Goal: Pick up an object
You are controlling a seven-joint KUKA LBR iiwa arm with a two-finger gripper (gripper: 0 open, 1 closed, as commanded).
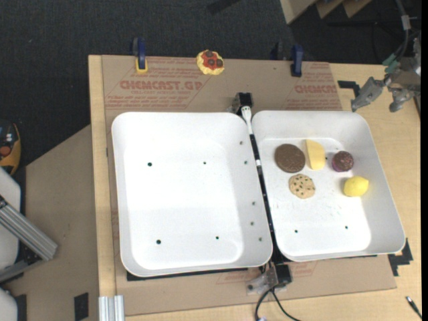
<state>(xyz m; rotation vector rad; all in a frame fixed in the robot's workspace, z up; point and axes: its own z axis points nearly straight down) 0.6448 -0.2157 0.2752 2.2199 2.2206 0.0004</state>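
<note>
Five small food-shaped objects are clustered in the right bin (374,236), awaiting a pick; the gripper (384,92) is seen at the upper right, beyond the bin's far corner.

The yellow lemon-like ball (355,186) is judged the easiest target, being set slightly apart; a descent from straight above is advised. Nearby are laid a flat brown disc (289,158), a speckled cookie (302,186), a yellow wedge (315,154) and a maroon round (342,160). Whether the gripper is open cannot be told.

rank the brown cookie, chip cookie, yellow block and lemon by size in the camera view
1. brown cookie, clearly largest
2. yellow block and chip cookie, too alike to rank
3. lemon, slightly smaller than those two, though only by a narrow margin
</note>
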